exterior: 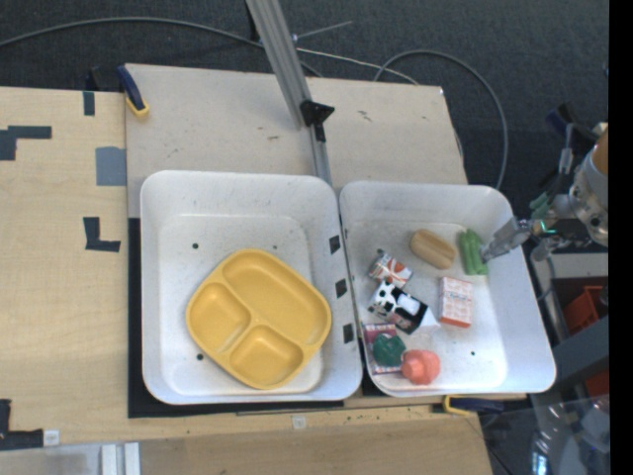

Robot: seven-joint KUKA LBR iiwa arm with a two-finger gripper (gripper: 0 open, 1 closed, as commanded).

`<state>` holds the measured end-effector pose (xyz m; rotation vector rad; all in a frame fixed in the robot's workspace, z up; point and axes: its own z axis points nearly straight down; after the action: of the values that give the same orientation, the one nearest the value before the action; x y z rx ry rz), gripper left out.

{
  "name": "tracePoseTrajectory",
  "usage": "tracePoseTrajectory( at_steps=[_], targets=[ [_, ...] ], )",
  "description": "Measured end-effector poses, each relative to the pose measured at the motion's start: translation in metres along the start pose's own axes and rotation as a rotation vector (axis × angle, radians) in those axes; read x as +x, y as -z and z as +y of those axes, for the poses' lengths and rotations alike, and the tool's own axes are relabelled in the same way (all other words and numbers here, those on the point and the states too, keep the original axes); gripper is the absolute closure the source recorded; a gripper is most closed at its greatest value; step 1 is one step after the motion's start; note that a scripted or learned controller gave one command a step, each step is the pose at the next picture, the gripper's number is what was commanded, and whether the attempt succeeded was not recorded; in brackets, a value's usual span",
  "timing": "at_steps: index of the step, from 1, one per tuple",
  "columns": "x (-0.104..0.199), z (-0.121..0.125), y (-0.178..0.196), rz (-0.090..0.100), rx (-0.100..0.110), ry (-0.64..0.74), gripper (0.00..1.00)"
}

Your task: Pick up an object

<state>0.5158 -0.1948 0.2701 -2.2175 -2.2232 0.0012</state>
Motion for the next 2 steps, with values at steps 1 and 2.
tracePoseTrajectory(
  at_steps=[1, 2],
  targets=[
    [0.0, 0.0, 0.0, 0.0, 0.0, 0.0, 0.0],
    [0.005, -0.009, -0.059, 0.001, 0.006, -0.001, 0.0]
  ],
)
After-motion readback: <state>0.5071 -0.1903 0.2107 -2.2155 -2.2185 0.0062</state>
